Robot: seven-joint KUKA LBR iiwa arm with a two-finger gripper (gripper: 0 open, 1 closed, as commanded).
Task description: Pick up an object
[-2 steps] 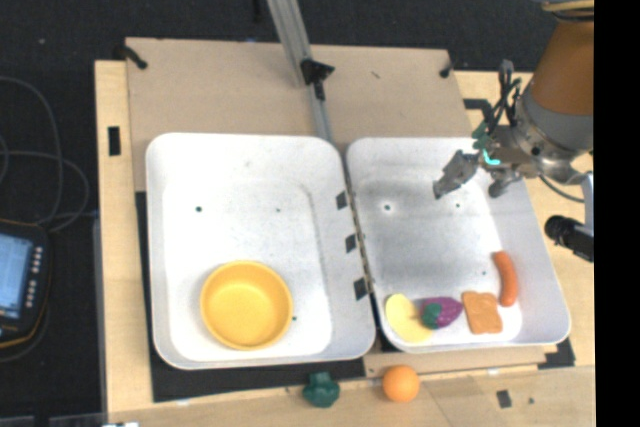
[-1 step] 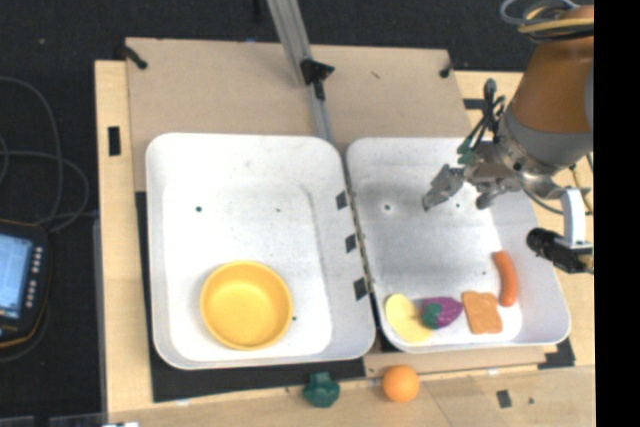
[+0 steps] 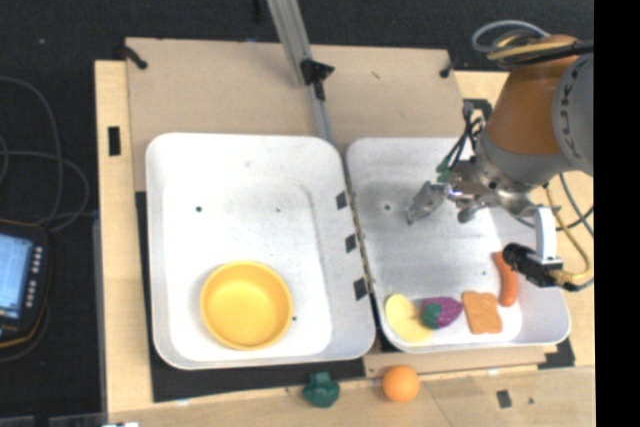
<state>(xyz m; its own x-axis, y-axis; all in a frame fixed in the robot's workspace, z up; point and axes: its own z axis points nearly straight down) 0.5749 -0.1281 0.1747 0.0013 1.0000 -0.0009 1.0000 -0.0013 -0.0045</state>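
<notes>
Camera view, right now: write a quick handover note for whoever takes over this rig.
Hand: hovering over the middle of the right bin, holding nothing.
Things: yellow bowl in the left bin. Along the right bin's near edge: pale yellow piece, purple and green toy, orange block, carrot-like piece. Orange ball and green toy lie outside the bins on the bench.
Done: nothing picked.
Left: the whole pick.

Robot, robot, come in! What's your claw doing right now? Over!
Gripper up over bare floor of the right bin, holding nothing. Toys bunched at the bin's near edge: yellow piece, purple-green one, orange block, carrot. Path clear.
</notes>
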